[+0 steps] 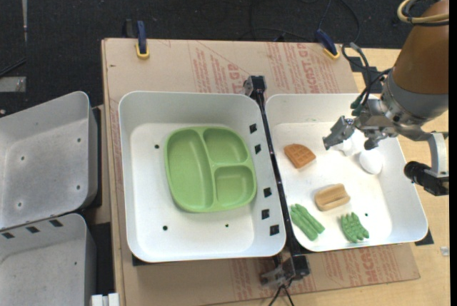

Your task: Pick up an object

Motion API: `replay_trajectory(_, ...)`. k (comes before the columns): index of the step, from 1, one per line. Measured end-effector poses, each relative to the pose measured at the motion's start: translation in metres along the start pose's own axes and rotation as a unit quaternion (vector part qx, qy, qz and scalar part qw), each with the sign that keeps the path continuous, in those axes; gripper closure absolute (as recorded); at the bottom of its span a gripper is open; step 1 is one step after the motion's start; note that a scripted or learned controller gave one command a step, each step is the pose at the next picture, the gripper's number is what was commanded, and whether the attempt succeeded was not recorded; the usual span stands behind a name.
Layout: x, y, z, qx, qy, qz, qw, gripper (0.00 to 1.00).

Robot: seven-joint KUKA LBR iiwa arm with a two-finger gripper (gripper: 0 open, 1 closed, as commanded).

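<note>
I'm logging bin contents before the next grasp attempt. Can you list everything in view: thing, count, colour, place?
white bins: 2, white, side by side on the bench, left bin, right bin
divided plate: 1, light green, middle of the left bin
waffle piece: 1, orange-brown, upper left of the right bin
bread piece: 1, tan, centre of the right bin
bean pods: 2, green, near edge of the right bin, one left, one right
white object: 1, white, right bin, beneath the pincer; kind unclear
clamps: 2, yellow, far edge of the bench
arm: 1, grey and orange, from the right
pincer: 1, grey, above the right bin
</note>
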State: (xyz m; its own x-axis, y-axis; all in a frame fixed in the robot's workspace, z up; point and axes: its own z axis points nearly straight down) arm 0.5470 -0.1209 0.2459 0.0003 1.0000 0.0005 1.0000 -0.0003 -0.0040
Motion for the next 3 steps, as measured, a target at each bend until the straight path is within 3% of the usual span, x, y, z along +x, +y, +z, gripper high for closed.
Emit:
replay_trajectory(2, 0.009, -0.009, 0.125, 0.001, 0.000, 0.001, 1.0000, 0.00)
replay_trajectory(3, 0.009, -0.008, 0.111, -0.002, 0.000, 0.001, 1.0000, 1.00)
